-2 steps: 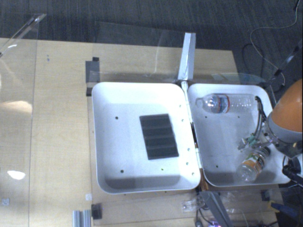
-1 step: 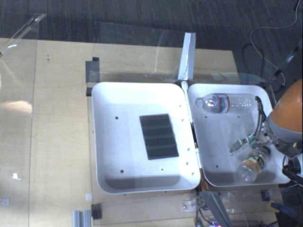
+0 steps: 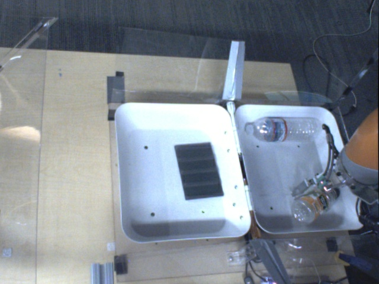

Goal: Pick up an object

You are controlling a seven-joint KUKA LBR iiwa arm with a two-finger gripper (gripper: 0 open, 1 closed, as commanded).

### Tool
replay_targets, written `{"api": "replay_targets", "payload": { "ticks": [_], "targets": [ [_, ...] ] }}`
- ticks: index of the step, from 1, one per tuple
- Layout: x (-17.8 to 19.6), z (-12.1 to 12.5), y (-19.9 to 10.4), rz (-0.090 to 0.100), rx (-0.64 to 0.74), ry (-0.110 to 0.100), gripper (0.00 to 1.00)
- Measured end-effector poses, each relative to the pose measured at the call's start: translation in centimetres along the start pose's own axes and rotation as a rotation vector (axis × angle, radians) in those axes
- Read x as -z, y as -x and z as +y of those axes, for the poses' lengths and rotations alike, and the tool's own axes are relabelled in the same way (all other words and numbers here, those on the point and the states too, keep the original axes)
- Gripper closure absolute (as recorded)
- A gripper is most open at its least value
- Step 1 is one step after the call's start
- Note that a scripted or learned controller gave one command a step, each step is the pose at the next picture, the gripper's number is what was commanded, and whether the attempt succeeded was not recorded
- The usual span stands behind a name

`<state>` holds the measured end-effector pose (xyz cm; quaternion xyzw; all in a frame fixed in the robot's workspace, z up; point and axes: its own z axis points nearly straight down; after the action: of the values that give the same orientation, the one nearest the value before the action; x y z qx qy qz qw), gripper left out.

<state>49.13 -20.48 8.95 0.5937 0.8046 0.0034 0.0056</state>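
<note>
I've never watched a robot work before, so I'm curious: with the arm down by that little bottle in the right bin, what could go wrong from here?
1. The small clear plastic bottle under the end effector is round and lying on its side, so it may roll or slip away.
2. It lies near the wall of the shallow white right bin, so the end effector could bump that wall.
3. The larger clear plastic water bottle is see-through and may be hard to spot.

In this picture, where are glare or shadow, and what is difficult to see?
Camera view: a shadow band darkens the left bin along its near wall; the clear bottle in the right bin shows pale against white; the gripper over a second clear bottle looks blurred.
</note>
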Motion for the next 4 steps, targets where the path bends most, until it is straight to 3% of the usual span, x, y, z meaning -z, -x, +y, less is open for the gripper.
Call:
{"api": "replay_targets", "payload": {
  "ticks": [1,2,3,4],
  "targets": [
    [1.2,0.4,0.0,-0.003,0.000,0.008,1.00],
    [9.2,4.2,-5.1,0.002,-0.296,-0.006,1.00],
    [9.2,4.2,-5.0,0.001,-0.296,-0.006,0.00],
    [0.0,0.6,0.3,-0.003,-0.318,-0.001,0.00]
  ]
}}
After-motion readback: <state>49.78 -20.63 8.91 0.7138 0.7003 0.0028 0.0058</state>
